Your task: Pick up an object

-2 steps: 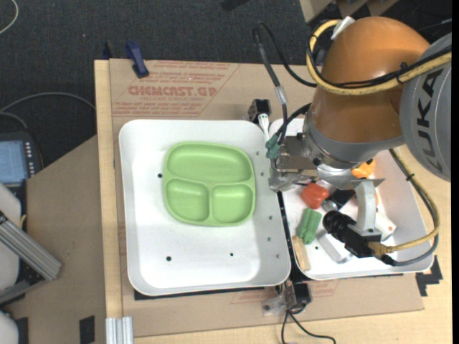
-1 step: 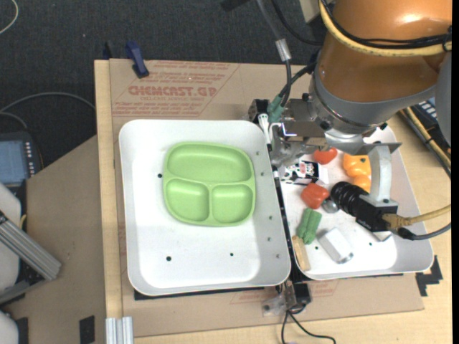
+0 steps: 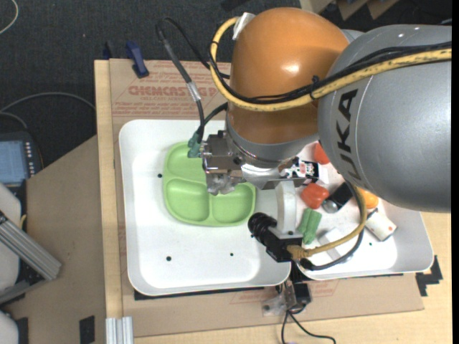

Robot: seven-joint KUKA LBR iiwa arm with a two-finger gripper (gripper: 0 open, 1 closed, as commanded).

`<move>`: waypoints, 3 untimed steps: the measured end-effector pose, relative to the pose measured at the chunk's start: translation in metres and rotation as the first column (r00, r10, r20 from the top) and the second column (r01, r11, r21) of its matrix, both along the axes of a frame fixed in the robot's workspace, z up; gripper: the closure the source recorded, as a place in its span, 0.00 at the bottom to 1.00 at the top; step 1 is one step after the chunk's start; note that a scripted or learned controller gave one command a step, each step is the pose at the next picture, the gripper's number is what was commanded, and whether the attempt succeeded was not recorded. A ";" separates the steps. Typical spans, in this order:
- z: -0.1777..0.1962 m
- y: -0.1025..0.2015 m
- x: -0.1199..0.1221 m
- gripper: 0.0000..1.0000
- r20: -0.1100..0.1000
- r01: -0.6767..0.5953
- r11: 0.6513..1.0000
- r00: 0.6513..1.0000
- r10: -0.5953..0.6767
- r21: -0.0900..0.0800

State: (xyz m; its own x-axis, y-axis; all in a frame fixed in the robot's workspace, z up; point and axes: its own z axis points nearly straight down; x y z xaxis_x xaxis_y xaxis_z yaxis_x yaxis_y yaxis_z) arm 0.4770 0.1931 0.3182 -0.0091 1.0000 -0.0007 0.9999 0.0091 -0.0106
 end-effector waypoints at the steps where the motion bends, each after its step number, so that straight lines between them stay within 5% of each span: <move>1: 0.060 -0.067 0.008 1.00 0.017 0.015 1.000 1.000 -0.015 0.001; 2: 0.008 -0.041 0.001 1.00 0.003 0.007 1.000 1.000 -0.007 -0.001; 3: 0.084 -0.053 0.003 1.00 0.020 0.009 1.000 1.000 -0.010 0.004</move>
State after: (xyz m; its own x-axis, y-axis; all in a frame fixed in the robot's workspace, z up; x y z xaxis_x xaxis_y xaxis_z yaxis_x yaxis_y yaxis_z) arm 0.4801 0.1399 0.4023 0.0003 1.0000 0.0028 1.0000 -0.0004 0.0095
